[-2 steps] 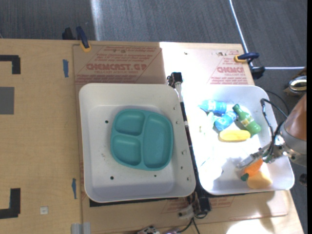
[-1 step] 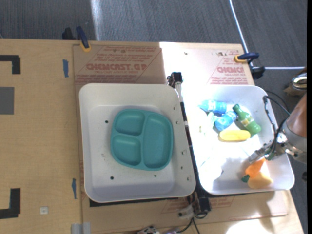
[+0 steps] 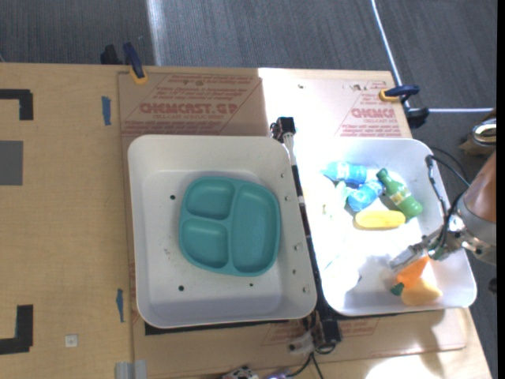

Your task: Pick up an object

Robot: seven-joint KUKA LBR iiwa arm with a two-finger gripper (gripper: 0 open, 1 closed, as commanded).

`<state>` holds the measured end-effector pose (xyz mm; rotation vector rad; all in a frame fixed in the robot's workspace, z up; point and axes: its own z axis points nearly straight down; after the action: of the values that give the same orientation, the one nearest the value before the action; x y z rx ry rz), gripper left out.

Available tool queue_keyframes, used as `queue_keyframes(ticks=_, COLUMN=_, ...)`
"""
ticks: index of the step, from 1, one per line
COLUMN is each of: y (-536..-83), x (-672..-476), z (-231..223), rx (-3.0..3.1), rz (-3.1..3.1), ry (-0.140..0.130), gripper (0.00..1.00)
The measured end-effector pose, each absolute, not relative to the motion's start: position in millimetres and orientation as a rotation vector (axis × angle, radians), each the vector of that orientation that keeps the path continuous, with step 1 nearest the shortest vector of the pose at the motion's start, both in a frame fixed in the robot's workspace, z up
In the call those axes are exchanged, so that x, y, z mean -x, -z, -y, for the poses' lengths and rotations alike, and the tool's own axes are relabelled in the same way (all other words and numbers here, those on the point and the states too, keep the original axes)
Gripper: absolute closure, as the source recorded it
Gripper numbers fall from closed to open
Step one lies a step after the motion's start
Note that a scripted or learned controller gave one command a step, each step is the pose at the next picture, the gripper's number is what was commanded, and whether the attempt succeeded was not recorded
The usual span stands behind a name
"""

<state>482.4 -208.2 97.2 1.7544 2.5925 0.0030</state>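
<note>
Tan worktop (image 3: 63, 212) under everything, with brown cardboard sheets printed in red at the far side. Two shallow white bins side by side: left bin (image 3: 150, 212), right bin (image 3: 339, 283). In the left bin, lying flat near the middle, a teal divided plate (image 3: 230, 226) with three compartments. At the right edge, part of the grey arm (image 3: 483, 212), reaching over the right bin's near right corner. End effector (image 3: 426, 249) low over that corner, metal fingers pointing left; open or closed impossible to tell, nothing seen between them. Just below and touching or nearly touching the fingers, an orange carrot-like piece (image 3: 412, 273), with a yellow-orange lump (image 3: 422, 292) beside it at the bin's near wall. Further back in the same bin, a cluster: yellow banana-shaped piece (image 3: 380, 220), green bottle-like toy (image 3: 398, 193) tilted just above it, blue and white pieces (image 3: 355, 184) to the left, all close together and well apart from the carrot. Blue and orange clamps (image 3: 398, 93) at the cardboard's far edge.
</note>
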Motion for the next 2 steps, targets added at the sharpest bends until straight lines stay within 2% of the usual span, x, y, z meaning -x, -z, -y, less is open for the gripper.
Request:
queue_keyframes(ticks=1, y=-107.3, x=-483.4, z=208.2, rx=-1.753, rz=-2.589, ry=-0.004, gripper=1.0)
queue_keyframes(ticks=2, y=-107.1, x=-483.2, z=208.2, rx=-1.753, rz=-2.59, ry=-0.004, gripper=0.0)
